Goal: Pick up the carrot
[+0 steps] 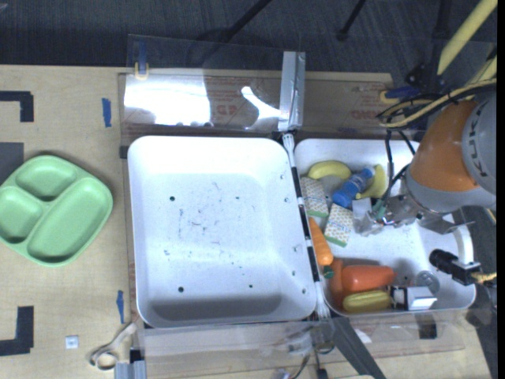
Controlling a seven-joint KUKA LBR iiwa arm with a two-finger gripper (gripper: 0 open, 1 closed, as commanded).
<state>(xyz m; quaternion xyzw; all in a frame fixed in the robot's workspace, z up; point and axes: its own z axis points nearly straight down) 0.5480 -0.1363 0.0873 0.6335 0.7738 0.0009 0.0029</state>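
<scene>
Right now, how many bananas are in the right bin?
2. One banana lies near the bin's back left corner; a second banana sits just right of the blue bottle. Others may be hidden under the arm.

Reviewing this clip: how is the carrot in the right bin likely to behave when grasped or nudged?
The carrot looks like a smooth, tapered toy, so probably stiff and light. Its rounded shape may slip or roll between fingers. It lies against the bin's left wall, which likely limits finger clearance on that side.

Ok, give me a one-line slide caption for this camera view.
KUKA arm's gripper low in the right bin, the carrot lying beside it against the bin's left wall.
</scene>
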